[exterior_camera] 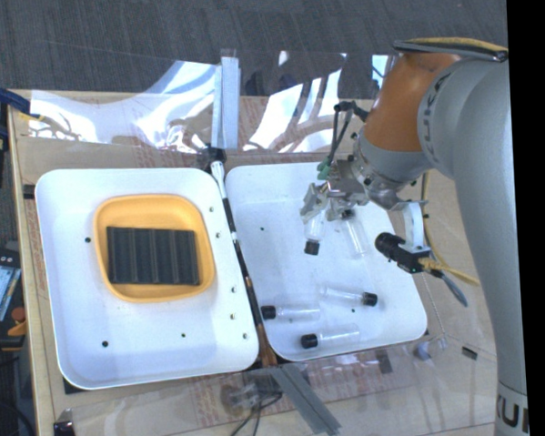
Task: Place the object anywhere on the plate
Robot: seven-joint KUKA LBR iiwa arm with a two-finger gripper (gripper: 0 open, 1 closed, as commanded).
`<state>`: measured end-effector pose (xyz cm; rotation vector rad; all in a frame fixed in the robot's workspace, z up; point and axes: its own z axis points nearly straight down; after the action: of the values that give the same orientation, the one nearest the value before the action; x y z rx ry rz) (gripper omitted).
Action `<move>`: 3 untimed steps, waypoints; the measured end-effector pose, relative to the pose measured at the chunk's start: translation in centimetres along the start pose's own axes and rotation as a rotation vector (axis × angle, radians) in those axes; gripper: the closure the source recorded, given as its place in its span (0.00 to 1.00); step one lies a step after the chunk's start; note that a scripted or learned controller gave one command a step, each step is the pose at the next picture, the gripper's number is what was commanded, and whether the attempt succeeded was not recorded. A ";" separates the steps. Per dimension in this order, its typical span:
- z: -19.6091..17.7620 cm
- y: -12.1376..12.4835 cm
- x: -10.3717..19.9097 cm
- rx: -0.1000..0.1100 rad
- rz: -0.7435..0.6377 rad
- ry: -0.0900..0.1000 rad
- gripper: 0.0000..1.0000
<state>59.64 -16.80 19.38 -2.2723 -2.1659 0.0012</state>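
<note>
A yellow plate (151, 210) with a black ribbed insert sits in the left bin (73, 332). Several clear tubes with black caps lie in the right bin (272, 203). One tube (312, 234) lies tilted just below my gripper (332, 208), cap towards the front. Another tube (288, 310) lies near the front left, a third (351, 297) beside it to the right, and one more (330, 338) by the front wall. My gripper hovers over the middle of the right bin, well right of the plate.
A divider ridge (236, 251) runs between the two bins. Crumpled clear plastic sheeting (176, 113) stands behind the bins. The arm's orange band (403, 96) and grey body (476, 184) overhang the right bin's back right.
</note>
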 end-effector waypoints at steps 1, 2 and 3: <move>0.0 0.0 0.0 0.000 0.000 0.000 0.00; 0.4 -1.2 4.8 0.004 -0.010 -0.001 0.00; 0.3 0.1 13.0 0.000 0.070 -0.001 0.00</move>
<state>60.31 -3.80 19.13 -2.3467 -2.0853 0.0024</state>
